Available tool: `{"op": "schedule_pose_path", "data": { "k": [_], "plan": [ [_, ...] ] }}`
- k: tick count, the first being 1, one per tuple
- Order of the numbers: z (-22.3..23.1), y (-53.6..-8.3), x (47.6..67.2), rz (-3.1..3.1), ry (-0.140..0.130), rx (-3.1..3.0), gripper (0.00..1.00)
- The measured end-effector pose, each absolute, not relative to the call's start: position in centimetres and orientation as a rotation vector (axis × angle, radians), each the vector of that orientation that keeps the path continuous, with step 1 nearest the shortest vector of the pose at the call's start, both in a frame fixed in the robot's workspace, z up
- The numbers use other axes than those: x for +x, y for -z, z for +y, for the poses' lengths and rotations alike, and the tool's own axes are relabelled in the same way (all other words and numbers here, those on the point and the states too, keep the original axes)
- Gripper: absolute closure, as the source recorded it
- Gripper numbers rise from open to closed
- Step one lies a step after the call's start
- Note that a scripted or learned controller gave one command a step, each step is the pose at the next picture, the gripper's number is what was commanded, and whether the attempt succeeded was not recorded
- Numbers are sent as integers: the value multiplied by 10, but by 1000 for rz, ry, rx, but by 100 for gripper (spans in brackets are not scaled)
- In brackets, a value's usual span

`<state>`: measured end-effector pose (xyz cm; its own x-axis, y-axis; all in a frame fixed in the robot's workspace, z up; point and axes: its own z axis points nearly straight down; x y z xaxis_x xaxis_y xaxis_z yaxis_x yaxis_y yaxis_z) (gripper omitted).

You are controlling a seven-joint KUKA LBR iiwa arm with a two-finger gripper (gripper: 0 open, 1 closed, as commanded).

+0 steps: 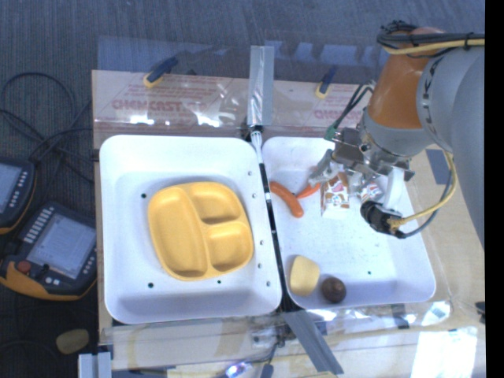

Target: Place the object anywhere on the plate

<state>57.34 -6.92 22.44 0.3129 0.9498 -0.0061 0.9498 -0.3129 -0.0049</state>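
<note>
From above, the yellow plastic plate with three compartments (pixel 201 228) lies in the left white bin (pixel 118 235), and everything else is best placed against it. To the plate's right, across the divider, the right white bin (pixel 409 278) holds the loose items. Nearest the plate is an orange sausage-shaped toy (pixel 288 198), with a thin orange strip (pixel 310 189) touching its far end. Lower down sit a pale yellow rounded block (pixel 304 274) and a dark brown ball (pixel 334 290) (the two lie just beside each other). Farther right of the plate, the gripper (pixel 346 181) hangs over a small white and red packet (pixel 337 195); whether its fingers are apart or together cannot be told.
</note>
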Motion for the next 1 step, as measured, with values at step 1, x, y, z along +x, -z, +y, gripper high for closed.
{"op": "schedule_pose_path", "data": {
  "k": [1],
  "plan": [
    [-21,-181,523,-1748,-12,-2605,100]
  ]
}}
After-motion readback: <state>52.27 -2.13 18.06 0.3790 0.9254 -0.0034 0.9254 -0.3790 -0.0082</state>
